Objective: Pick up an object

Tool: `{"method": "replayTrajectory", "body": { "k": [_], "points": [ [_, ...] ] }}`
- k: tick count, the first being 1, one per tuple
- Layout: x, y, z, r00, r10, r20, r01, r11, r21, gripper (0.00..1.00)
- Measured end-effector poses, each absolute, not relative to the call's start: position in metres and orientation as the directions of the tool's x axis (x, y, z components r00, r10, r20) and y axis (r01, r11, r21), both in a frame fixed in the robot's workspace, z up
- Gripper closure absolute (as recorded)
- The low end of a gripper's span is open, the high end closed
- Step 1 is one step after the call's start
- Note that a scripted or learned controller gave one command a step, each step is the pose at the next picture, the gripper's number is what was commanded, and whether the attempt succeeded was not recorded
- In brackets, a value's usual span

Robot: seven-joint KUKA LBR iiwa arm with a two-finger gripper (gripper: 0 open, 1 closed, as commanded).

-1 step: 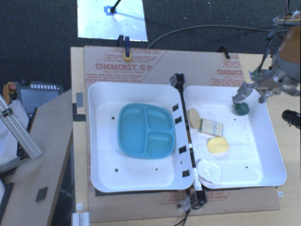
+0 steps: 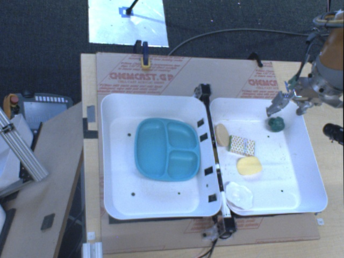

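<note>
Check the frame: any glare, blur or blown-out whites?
Camera view: metal sheet at the top glares nearly white; white bins are bright, and the white object barely separates from the bin floor; gripper looks soft, slightly blurred; blue plate is evenly lit, with soft shadows.

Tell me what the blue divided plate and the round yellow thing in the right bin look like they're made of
The blue divided plate looks like moulded plastic: even colour, soft rounded rims, a faint satin sheen. The round yellow thing looks matte and slightly soft-edged, possibly foam or rubbery plastic, though the view is too coarse to settle it.
</note>
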State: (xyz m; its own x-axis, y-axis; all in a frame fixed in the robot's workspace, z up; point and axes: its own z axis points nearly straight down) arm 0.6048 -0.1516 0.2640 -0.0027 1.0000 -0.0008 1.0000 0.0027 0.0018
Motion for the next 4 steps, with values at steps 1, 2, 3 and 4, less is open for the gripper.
{"method": "replayTrajectory", "body": {
  "k": [1, 2, 3, 4],
  "points": [
    [0.595, -0.148, 0.212, -0.001, 1.0, 0.0, 1.0, 0.001, -0.002, 0.0],
    [0.603, -0.151, 0.167, -0.001, 1.0, 0.0, 1.0, 0.001, -0.001, 0.0],
    [0.61, -0.145, 0.118, -0.004, 1.0, 0.001, 1.0, 0.004, -0.002, 0.0],
    [0.612, -0.146, 0.132, -0.004, 1.0, -0.001, 1.0, 0.004, 0.005, 1.0]
  ]
}}
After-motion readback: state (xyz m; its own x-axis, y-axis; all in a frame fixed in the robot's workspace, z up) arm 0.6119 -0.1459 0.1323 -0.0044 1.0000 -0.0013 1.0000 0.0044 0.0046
